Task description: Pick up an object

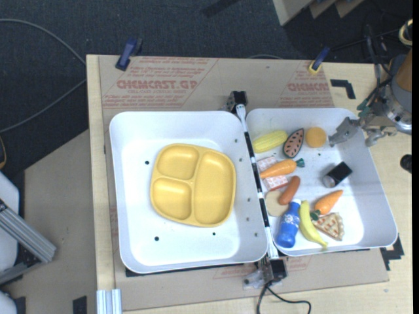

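Though hanging over the far right corner of the right shallow white bin [386,221], tool [353,131] grips nothing; cannot tell from this angle whether spread wide or drawn narrow. Judged from that: nothing lifted yet, so the choice of object, the descent, the close and the raise all remain to do.

Left shallow white bin [131,175]: holds a yellow plastic plate with three compartments [193,184], lying about mid-bin, nothing on it.

Right bin, crowded with toy food, all resting on the floor of the bin:
- far side: yellow corn cob [270,140], dark oval piece with speckles [294,142] just right of it, small round orange fruit [316,137] further right, nearest the tool
- middle: orange carrot with green top [280,169] near the left wall, reddish-brown sausage [289,190] just nearer, small black block [338,174] off to the right, apart from the rest
- near side: blue and white bottle [288,225], yellow banana [309,225] touching its right side, second orange carrot piece [327,201], triangular pizza slice [330,226] beside the banana

Likely candidates, as a guess: orange fruit or black block, both close beneath the tool and with room around them
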Motion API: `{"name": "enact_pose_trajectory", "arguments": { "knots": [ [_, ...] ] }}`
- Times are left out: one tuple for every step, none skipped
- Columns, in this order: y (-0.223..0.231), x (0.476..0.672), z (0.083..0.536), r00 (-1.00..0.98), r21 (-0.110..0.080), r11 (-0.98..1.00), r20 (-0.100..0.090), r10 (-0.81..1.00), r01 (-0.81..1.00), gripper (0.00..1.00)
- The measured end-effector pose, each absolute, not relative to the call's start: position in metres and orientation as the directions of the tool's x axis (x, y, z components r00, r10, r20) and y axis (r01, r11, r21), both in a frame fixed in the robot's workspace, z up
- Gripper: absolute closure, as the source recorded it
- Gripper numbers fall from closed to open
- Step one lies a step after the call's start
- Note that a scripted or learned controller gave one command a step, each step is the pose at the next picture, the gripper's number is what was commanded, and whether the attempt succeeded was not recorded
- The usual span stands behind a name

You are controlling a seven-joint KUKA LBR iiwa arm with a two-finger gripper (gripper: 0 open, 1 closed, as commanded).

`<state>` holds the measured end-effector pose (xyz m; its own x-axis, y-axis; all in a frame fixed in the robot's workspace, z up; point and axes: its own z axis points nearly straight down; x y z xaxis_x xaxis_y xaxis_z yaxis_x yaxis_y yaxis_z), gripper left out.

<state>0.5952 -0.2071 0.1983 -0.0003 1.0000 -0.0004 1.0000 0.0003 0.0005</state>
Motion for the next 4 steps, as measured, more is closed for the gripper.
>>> {"name": "enact_pose_trajectory", "arguments": {
  "knots": [
    [-0.212,0.564,0.085,-0.001,0.000,0.001,0.001,1.000,1.000,0.00],
    [-0.212,0.565,0.095,0.000,0.003,0.000,-0.001,1.000,1.000,1.00],
    [-0.212,0.565,0.095,0.000,0.002,0.000,-0.001,1.000,1.000,0.00],
    [-0.148,0.630,0.085,-0.002,0.002,0.002,0.001,1.000,1.000,0.00]
  ]
}}
